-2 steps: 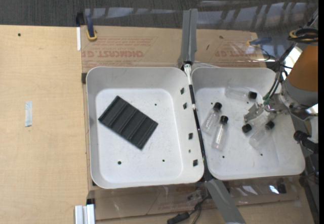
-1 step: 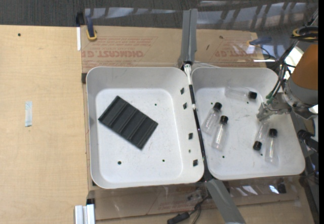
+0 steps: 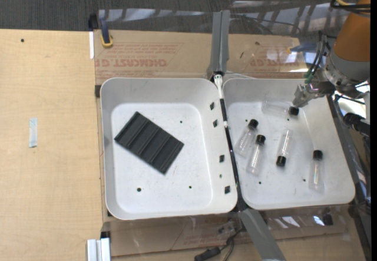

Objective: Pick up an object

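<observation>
Camera view: I see clear vials w/ black caps lying in the right bin (image 3: pixel 336 192). Nearest one (image 3: pixel 277 109) lies at the gripper (image 3: pixel 300 99) tip. I'd guess light, stiff, slick, prob. fragile, so grab mid-body across the barrel. Can't tell jaw state or if anything's held.
</observation>
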Motion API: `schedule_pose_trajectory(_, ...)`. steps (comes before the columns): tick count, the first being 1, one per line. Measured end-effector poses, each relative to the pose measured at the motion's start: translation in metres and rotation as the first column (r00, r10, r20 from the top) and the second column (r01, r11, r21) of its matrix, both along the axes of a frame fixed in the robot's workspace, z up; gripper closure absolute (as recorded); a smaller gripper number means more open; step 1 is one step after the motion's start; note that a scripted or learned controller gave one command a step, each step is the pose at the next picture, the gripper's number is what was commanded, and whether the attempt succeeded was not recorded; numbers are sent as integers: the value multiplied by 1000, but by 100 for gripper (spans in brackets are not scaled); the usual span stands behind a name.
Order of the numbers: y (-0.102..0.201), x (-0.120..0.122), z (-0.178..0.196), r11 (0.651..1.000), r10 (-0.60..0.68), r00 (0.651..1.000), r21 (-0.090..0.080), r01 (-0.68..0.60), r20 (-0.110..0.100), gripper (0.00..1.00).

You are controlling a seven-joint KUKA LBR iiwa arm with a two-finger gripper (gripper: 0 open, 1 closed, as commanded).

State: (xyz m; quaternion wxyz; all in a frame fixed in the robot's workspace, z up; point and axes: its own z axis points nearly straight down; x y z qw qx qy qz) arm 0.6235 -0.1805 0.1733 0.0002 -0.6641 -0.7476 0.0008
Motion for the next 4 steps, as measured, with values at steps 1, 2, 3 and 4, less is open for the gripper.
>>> schedule_pose_trajectory(1,66,7,30,1000,-9,1000,0,9,-1,100)
schedule_pose_trajectory(2,123,35,30,999,52,999,-1,-52,-1,100)
schedule_pose_trajectory(3,123,35,30,999,51,999,-1,-51,-1,0)
schedule_pose_trajectory(4,76,-20,-2,998,67,998,1,-67,-4,0)
